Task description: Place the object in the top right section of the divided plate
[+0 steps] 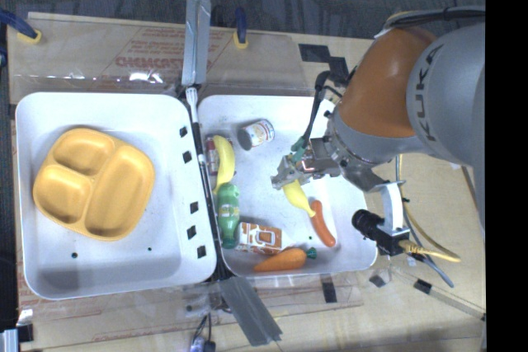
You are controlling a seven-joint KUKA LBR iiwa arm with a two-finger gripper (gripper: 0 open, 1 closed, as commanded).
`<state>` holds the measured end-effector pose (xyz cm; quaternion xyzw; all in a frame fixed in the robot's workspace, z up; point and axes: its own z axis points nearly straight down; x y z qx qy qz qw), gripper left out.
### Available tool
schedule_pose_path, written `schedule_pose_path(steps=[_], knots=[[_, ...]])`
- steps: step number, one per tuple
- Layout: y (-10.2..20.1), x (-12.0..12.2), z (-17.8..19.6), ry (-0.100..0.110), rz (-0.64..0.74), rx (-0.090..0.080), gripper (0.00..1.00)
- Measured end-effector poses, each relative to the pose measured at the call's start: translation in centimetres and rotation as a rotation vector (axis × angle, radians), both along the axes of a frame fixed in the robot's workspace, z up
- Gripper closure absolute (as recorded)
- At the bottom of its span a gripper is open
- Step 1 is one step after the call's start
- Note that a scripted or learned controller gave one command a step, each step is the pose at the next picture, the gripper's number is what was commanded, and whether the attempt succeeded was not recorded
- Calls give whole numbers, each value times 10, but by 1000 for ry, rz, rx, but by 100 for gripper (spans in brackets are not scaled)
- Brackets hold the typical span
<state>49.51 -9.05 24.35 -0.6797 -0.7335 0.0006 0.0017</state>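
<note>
The yellow divided plate [92, 181] lies in the left bin [49, 268], with nothing in its three sections. My gripper [292, 170] is low over the middle of the right bin [355, 260]. A small yellow banana-shaped piece [296, 195] lies directly below the gripper's tip, touching or nearly touching it. I cannot tell from this angle whether the piece is gripped. The arm's orange band [379, 91] and grey wrist hide the right part of that bin.
The right bin also holds a larger banana [223, 161], a small can [256, 133] on its side, a green bottle [228, 213], a printed carton [261, 237], a carrot [282, 260] and an orange-red pepper [322, 224]. A metal divider [196, 45] runs between the bins.
</note>
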Motion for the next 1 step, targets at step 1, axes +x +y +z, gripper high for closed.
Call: schedule_pose_path(steps=[1], knots=[[0,0,0,0,0,0,0]])
